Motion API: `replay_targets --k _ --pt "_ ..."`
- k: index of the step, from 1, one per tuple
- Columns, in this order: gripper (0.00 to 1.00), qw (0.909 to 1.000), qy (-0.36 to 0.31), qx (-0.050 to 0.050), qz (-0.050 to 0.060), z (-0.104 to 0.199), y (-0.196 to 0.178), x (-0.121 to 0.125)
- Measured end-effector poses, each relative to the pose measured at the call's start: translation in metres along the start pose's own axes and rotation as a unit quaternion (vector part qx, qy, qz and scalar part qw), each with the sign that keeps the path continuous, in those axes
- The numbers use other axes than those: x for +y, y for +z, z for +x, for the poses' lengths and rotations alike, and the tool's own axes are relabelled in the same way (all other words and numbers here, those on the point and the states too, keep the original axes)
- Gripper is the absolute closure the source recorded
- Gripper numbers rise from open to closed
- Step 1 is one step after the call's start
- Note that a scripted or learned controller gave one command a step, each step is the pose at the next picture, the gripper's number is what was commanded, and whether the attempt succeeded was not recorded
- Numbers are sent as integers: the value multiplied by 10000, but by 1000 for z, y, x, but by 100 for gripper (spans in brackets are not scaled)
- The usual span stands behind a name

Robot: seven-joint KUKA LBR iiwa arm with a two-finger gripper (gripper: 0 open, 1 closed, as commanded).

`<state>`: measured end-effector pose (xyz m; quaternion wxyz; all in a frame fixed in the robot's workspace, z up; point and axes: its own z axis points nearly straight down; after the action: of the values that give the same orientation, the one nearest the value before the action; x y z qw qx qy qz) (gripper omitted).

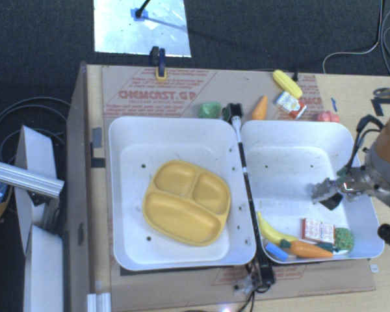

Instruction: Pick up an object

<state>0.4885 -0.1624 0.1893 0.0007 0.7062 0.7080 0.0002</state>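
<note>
The grey arm comes in from the right edge, and its two-finger gripper (pixel 326 192) hangs over the right-hand shallow white bin (pixel 292 149), toward its right side. From this slanted view it cannot be told how the tool is set, and nothing shows in its hold.

The candidates for picking lie clustered along the near wall of the right bin: a small yellow plastic banana (pixel 270 229), an orange toy carrot (pixel 310 249), a short blue piece (pixel 277 251) tucked between them, a flat red-and-white printed packet (pixel 318 229) and a green bumpy broccoli-like toy (pixel 343 239) at the right end. They sit touching or just beside one another, a little nearer the viewer than the gripper.

All look like light, hollow play food, stiff and smooth, so they are likely to slip or roll under a pinch instead of deforming. The banana and carrot would probably be best taken across their narrow width at mid-length. The packet lies flat and offers little edge, so it looks the hardest. The broccoli's rough surface may give the surest purchase, though the bin wall stands close behind it.

The left bin (pixel 182 134) carries a yellow three-compartment plastic tray (pixel 187 201). More toys lie on the cardboard sheet (pixel 182 86) beyond the bins.
</note>
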Motion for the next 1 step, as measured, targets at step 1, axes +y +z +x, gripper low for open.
replay_targets --k 1 --pt "0 10000 13 -11 -2 -47 69 45"
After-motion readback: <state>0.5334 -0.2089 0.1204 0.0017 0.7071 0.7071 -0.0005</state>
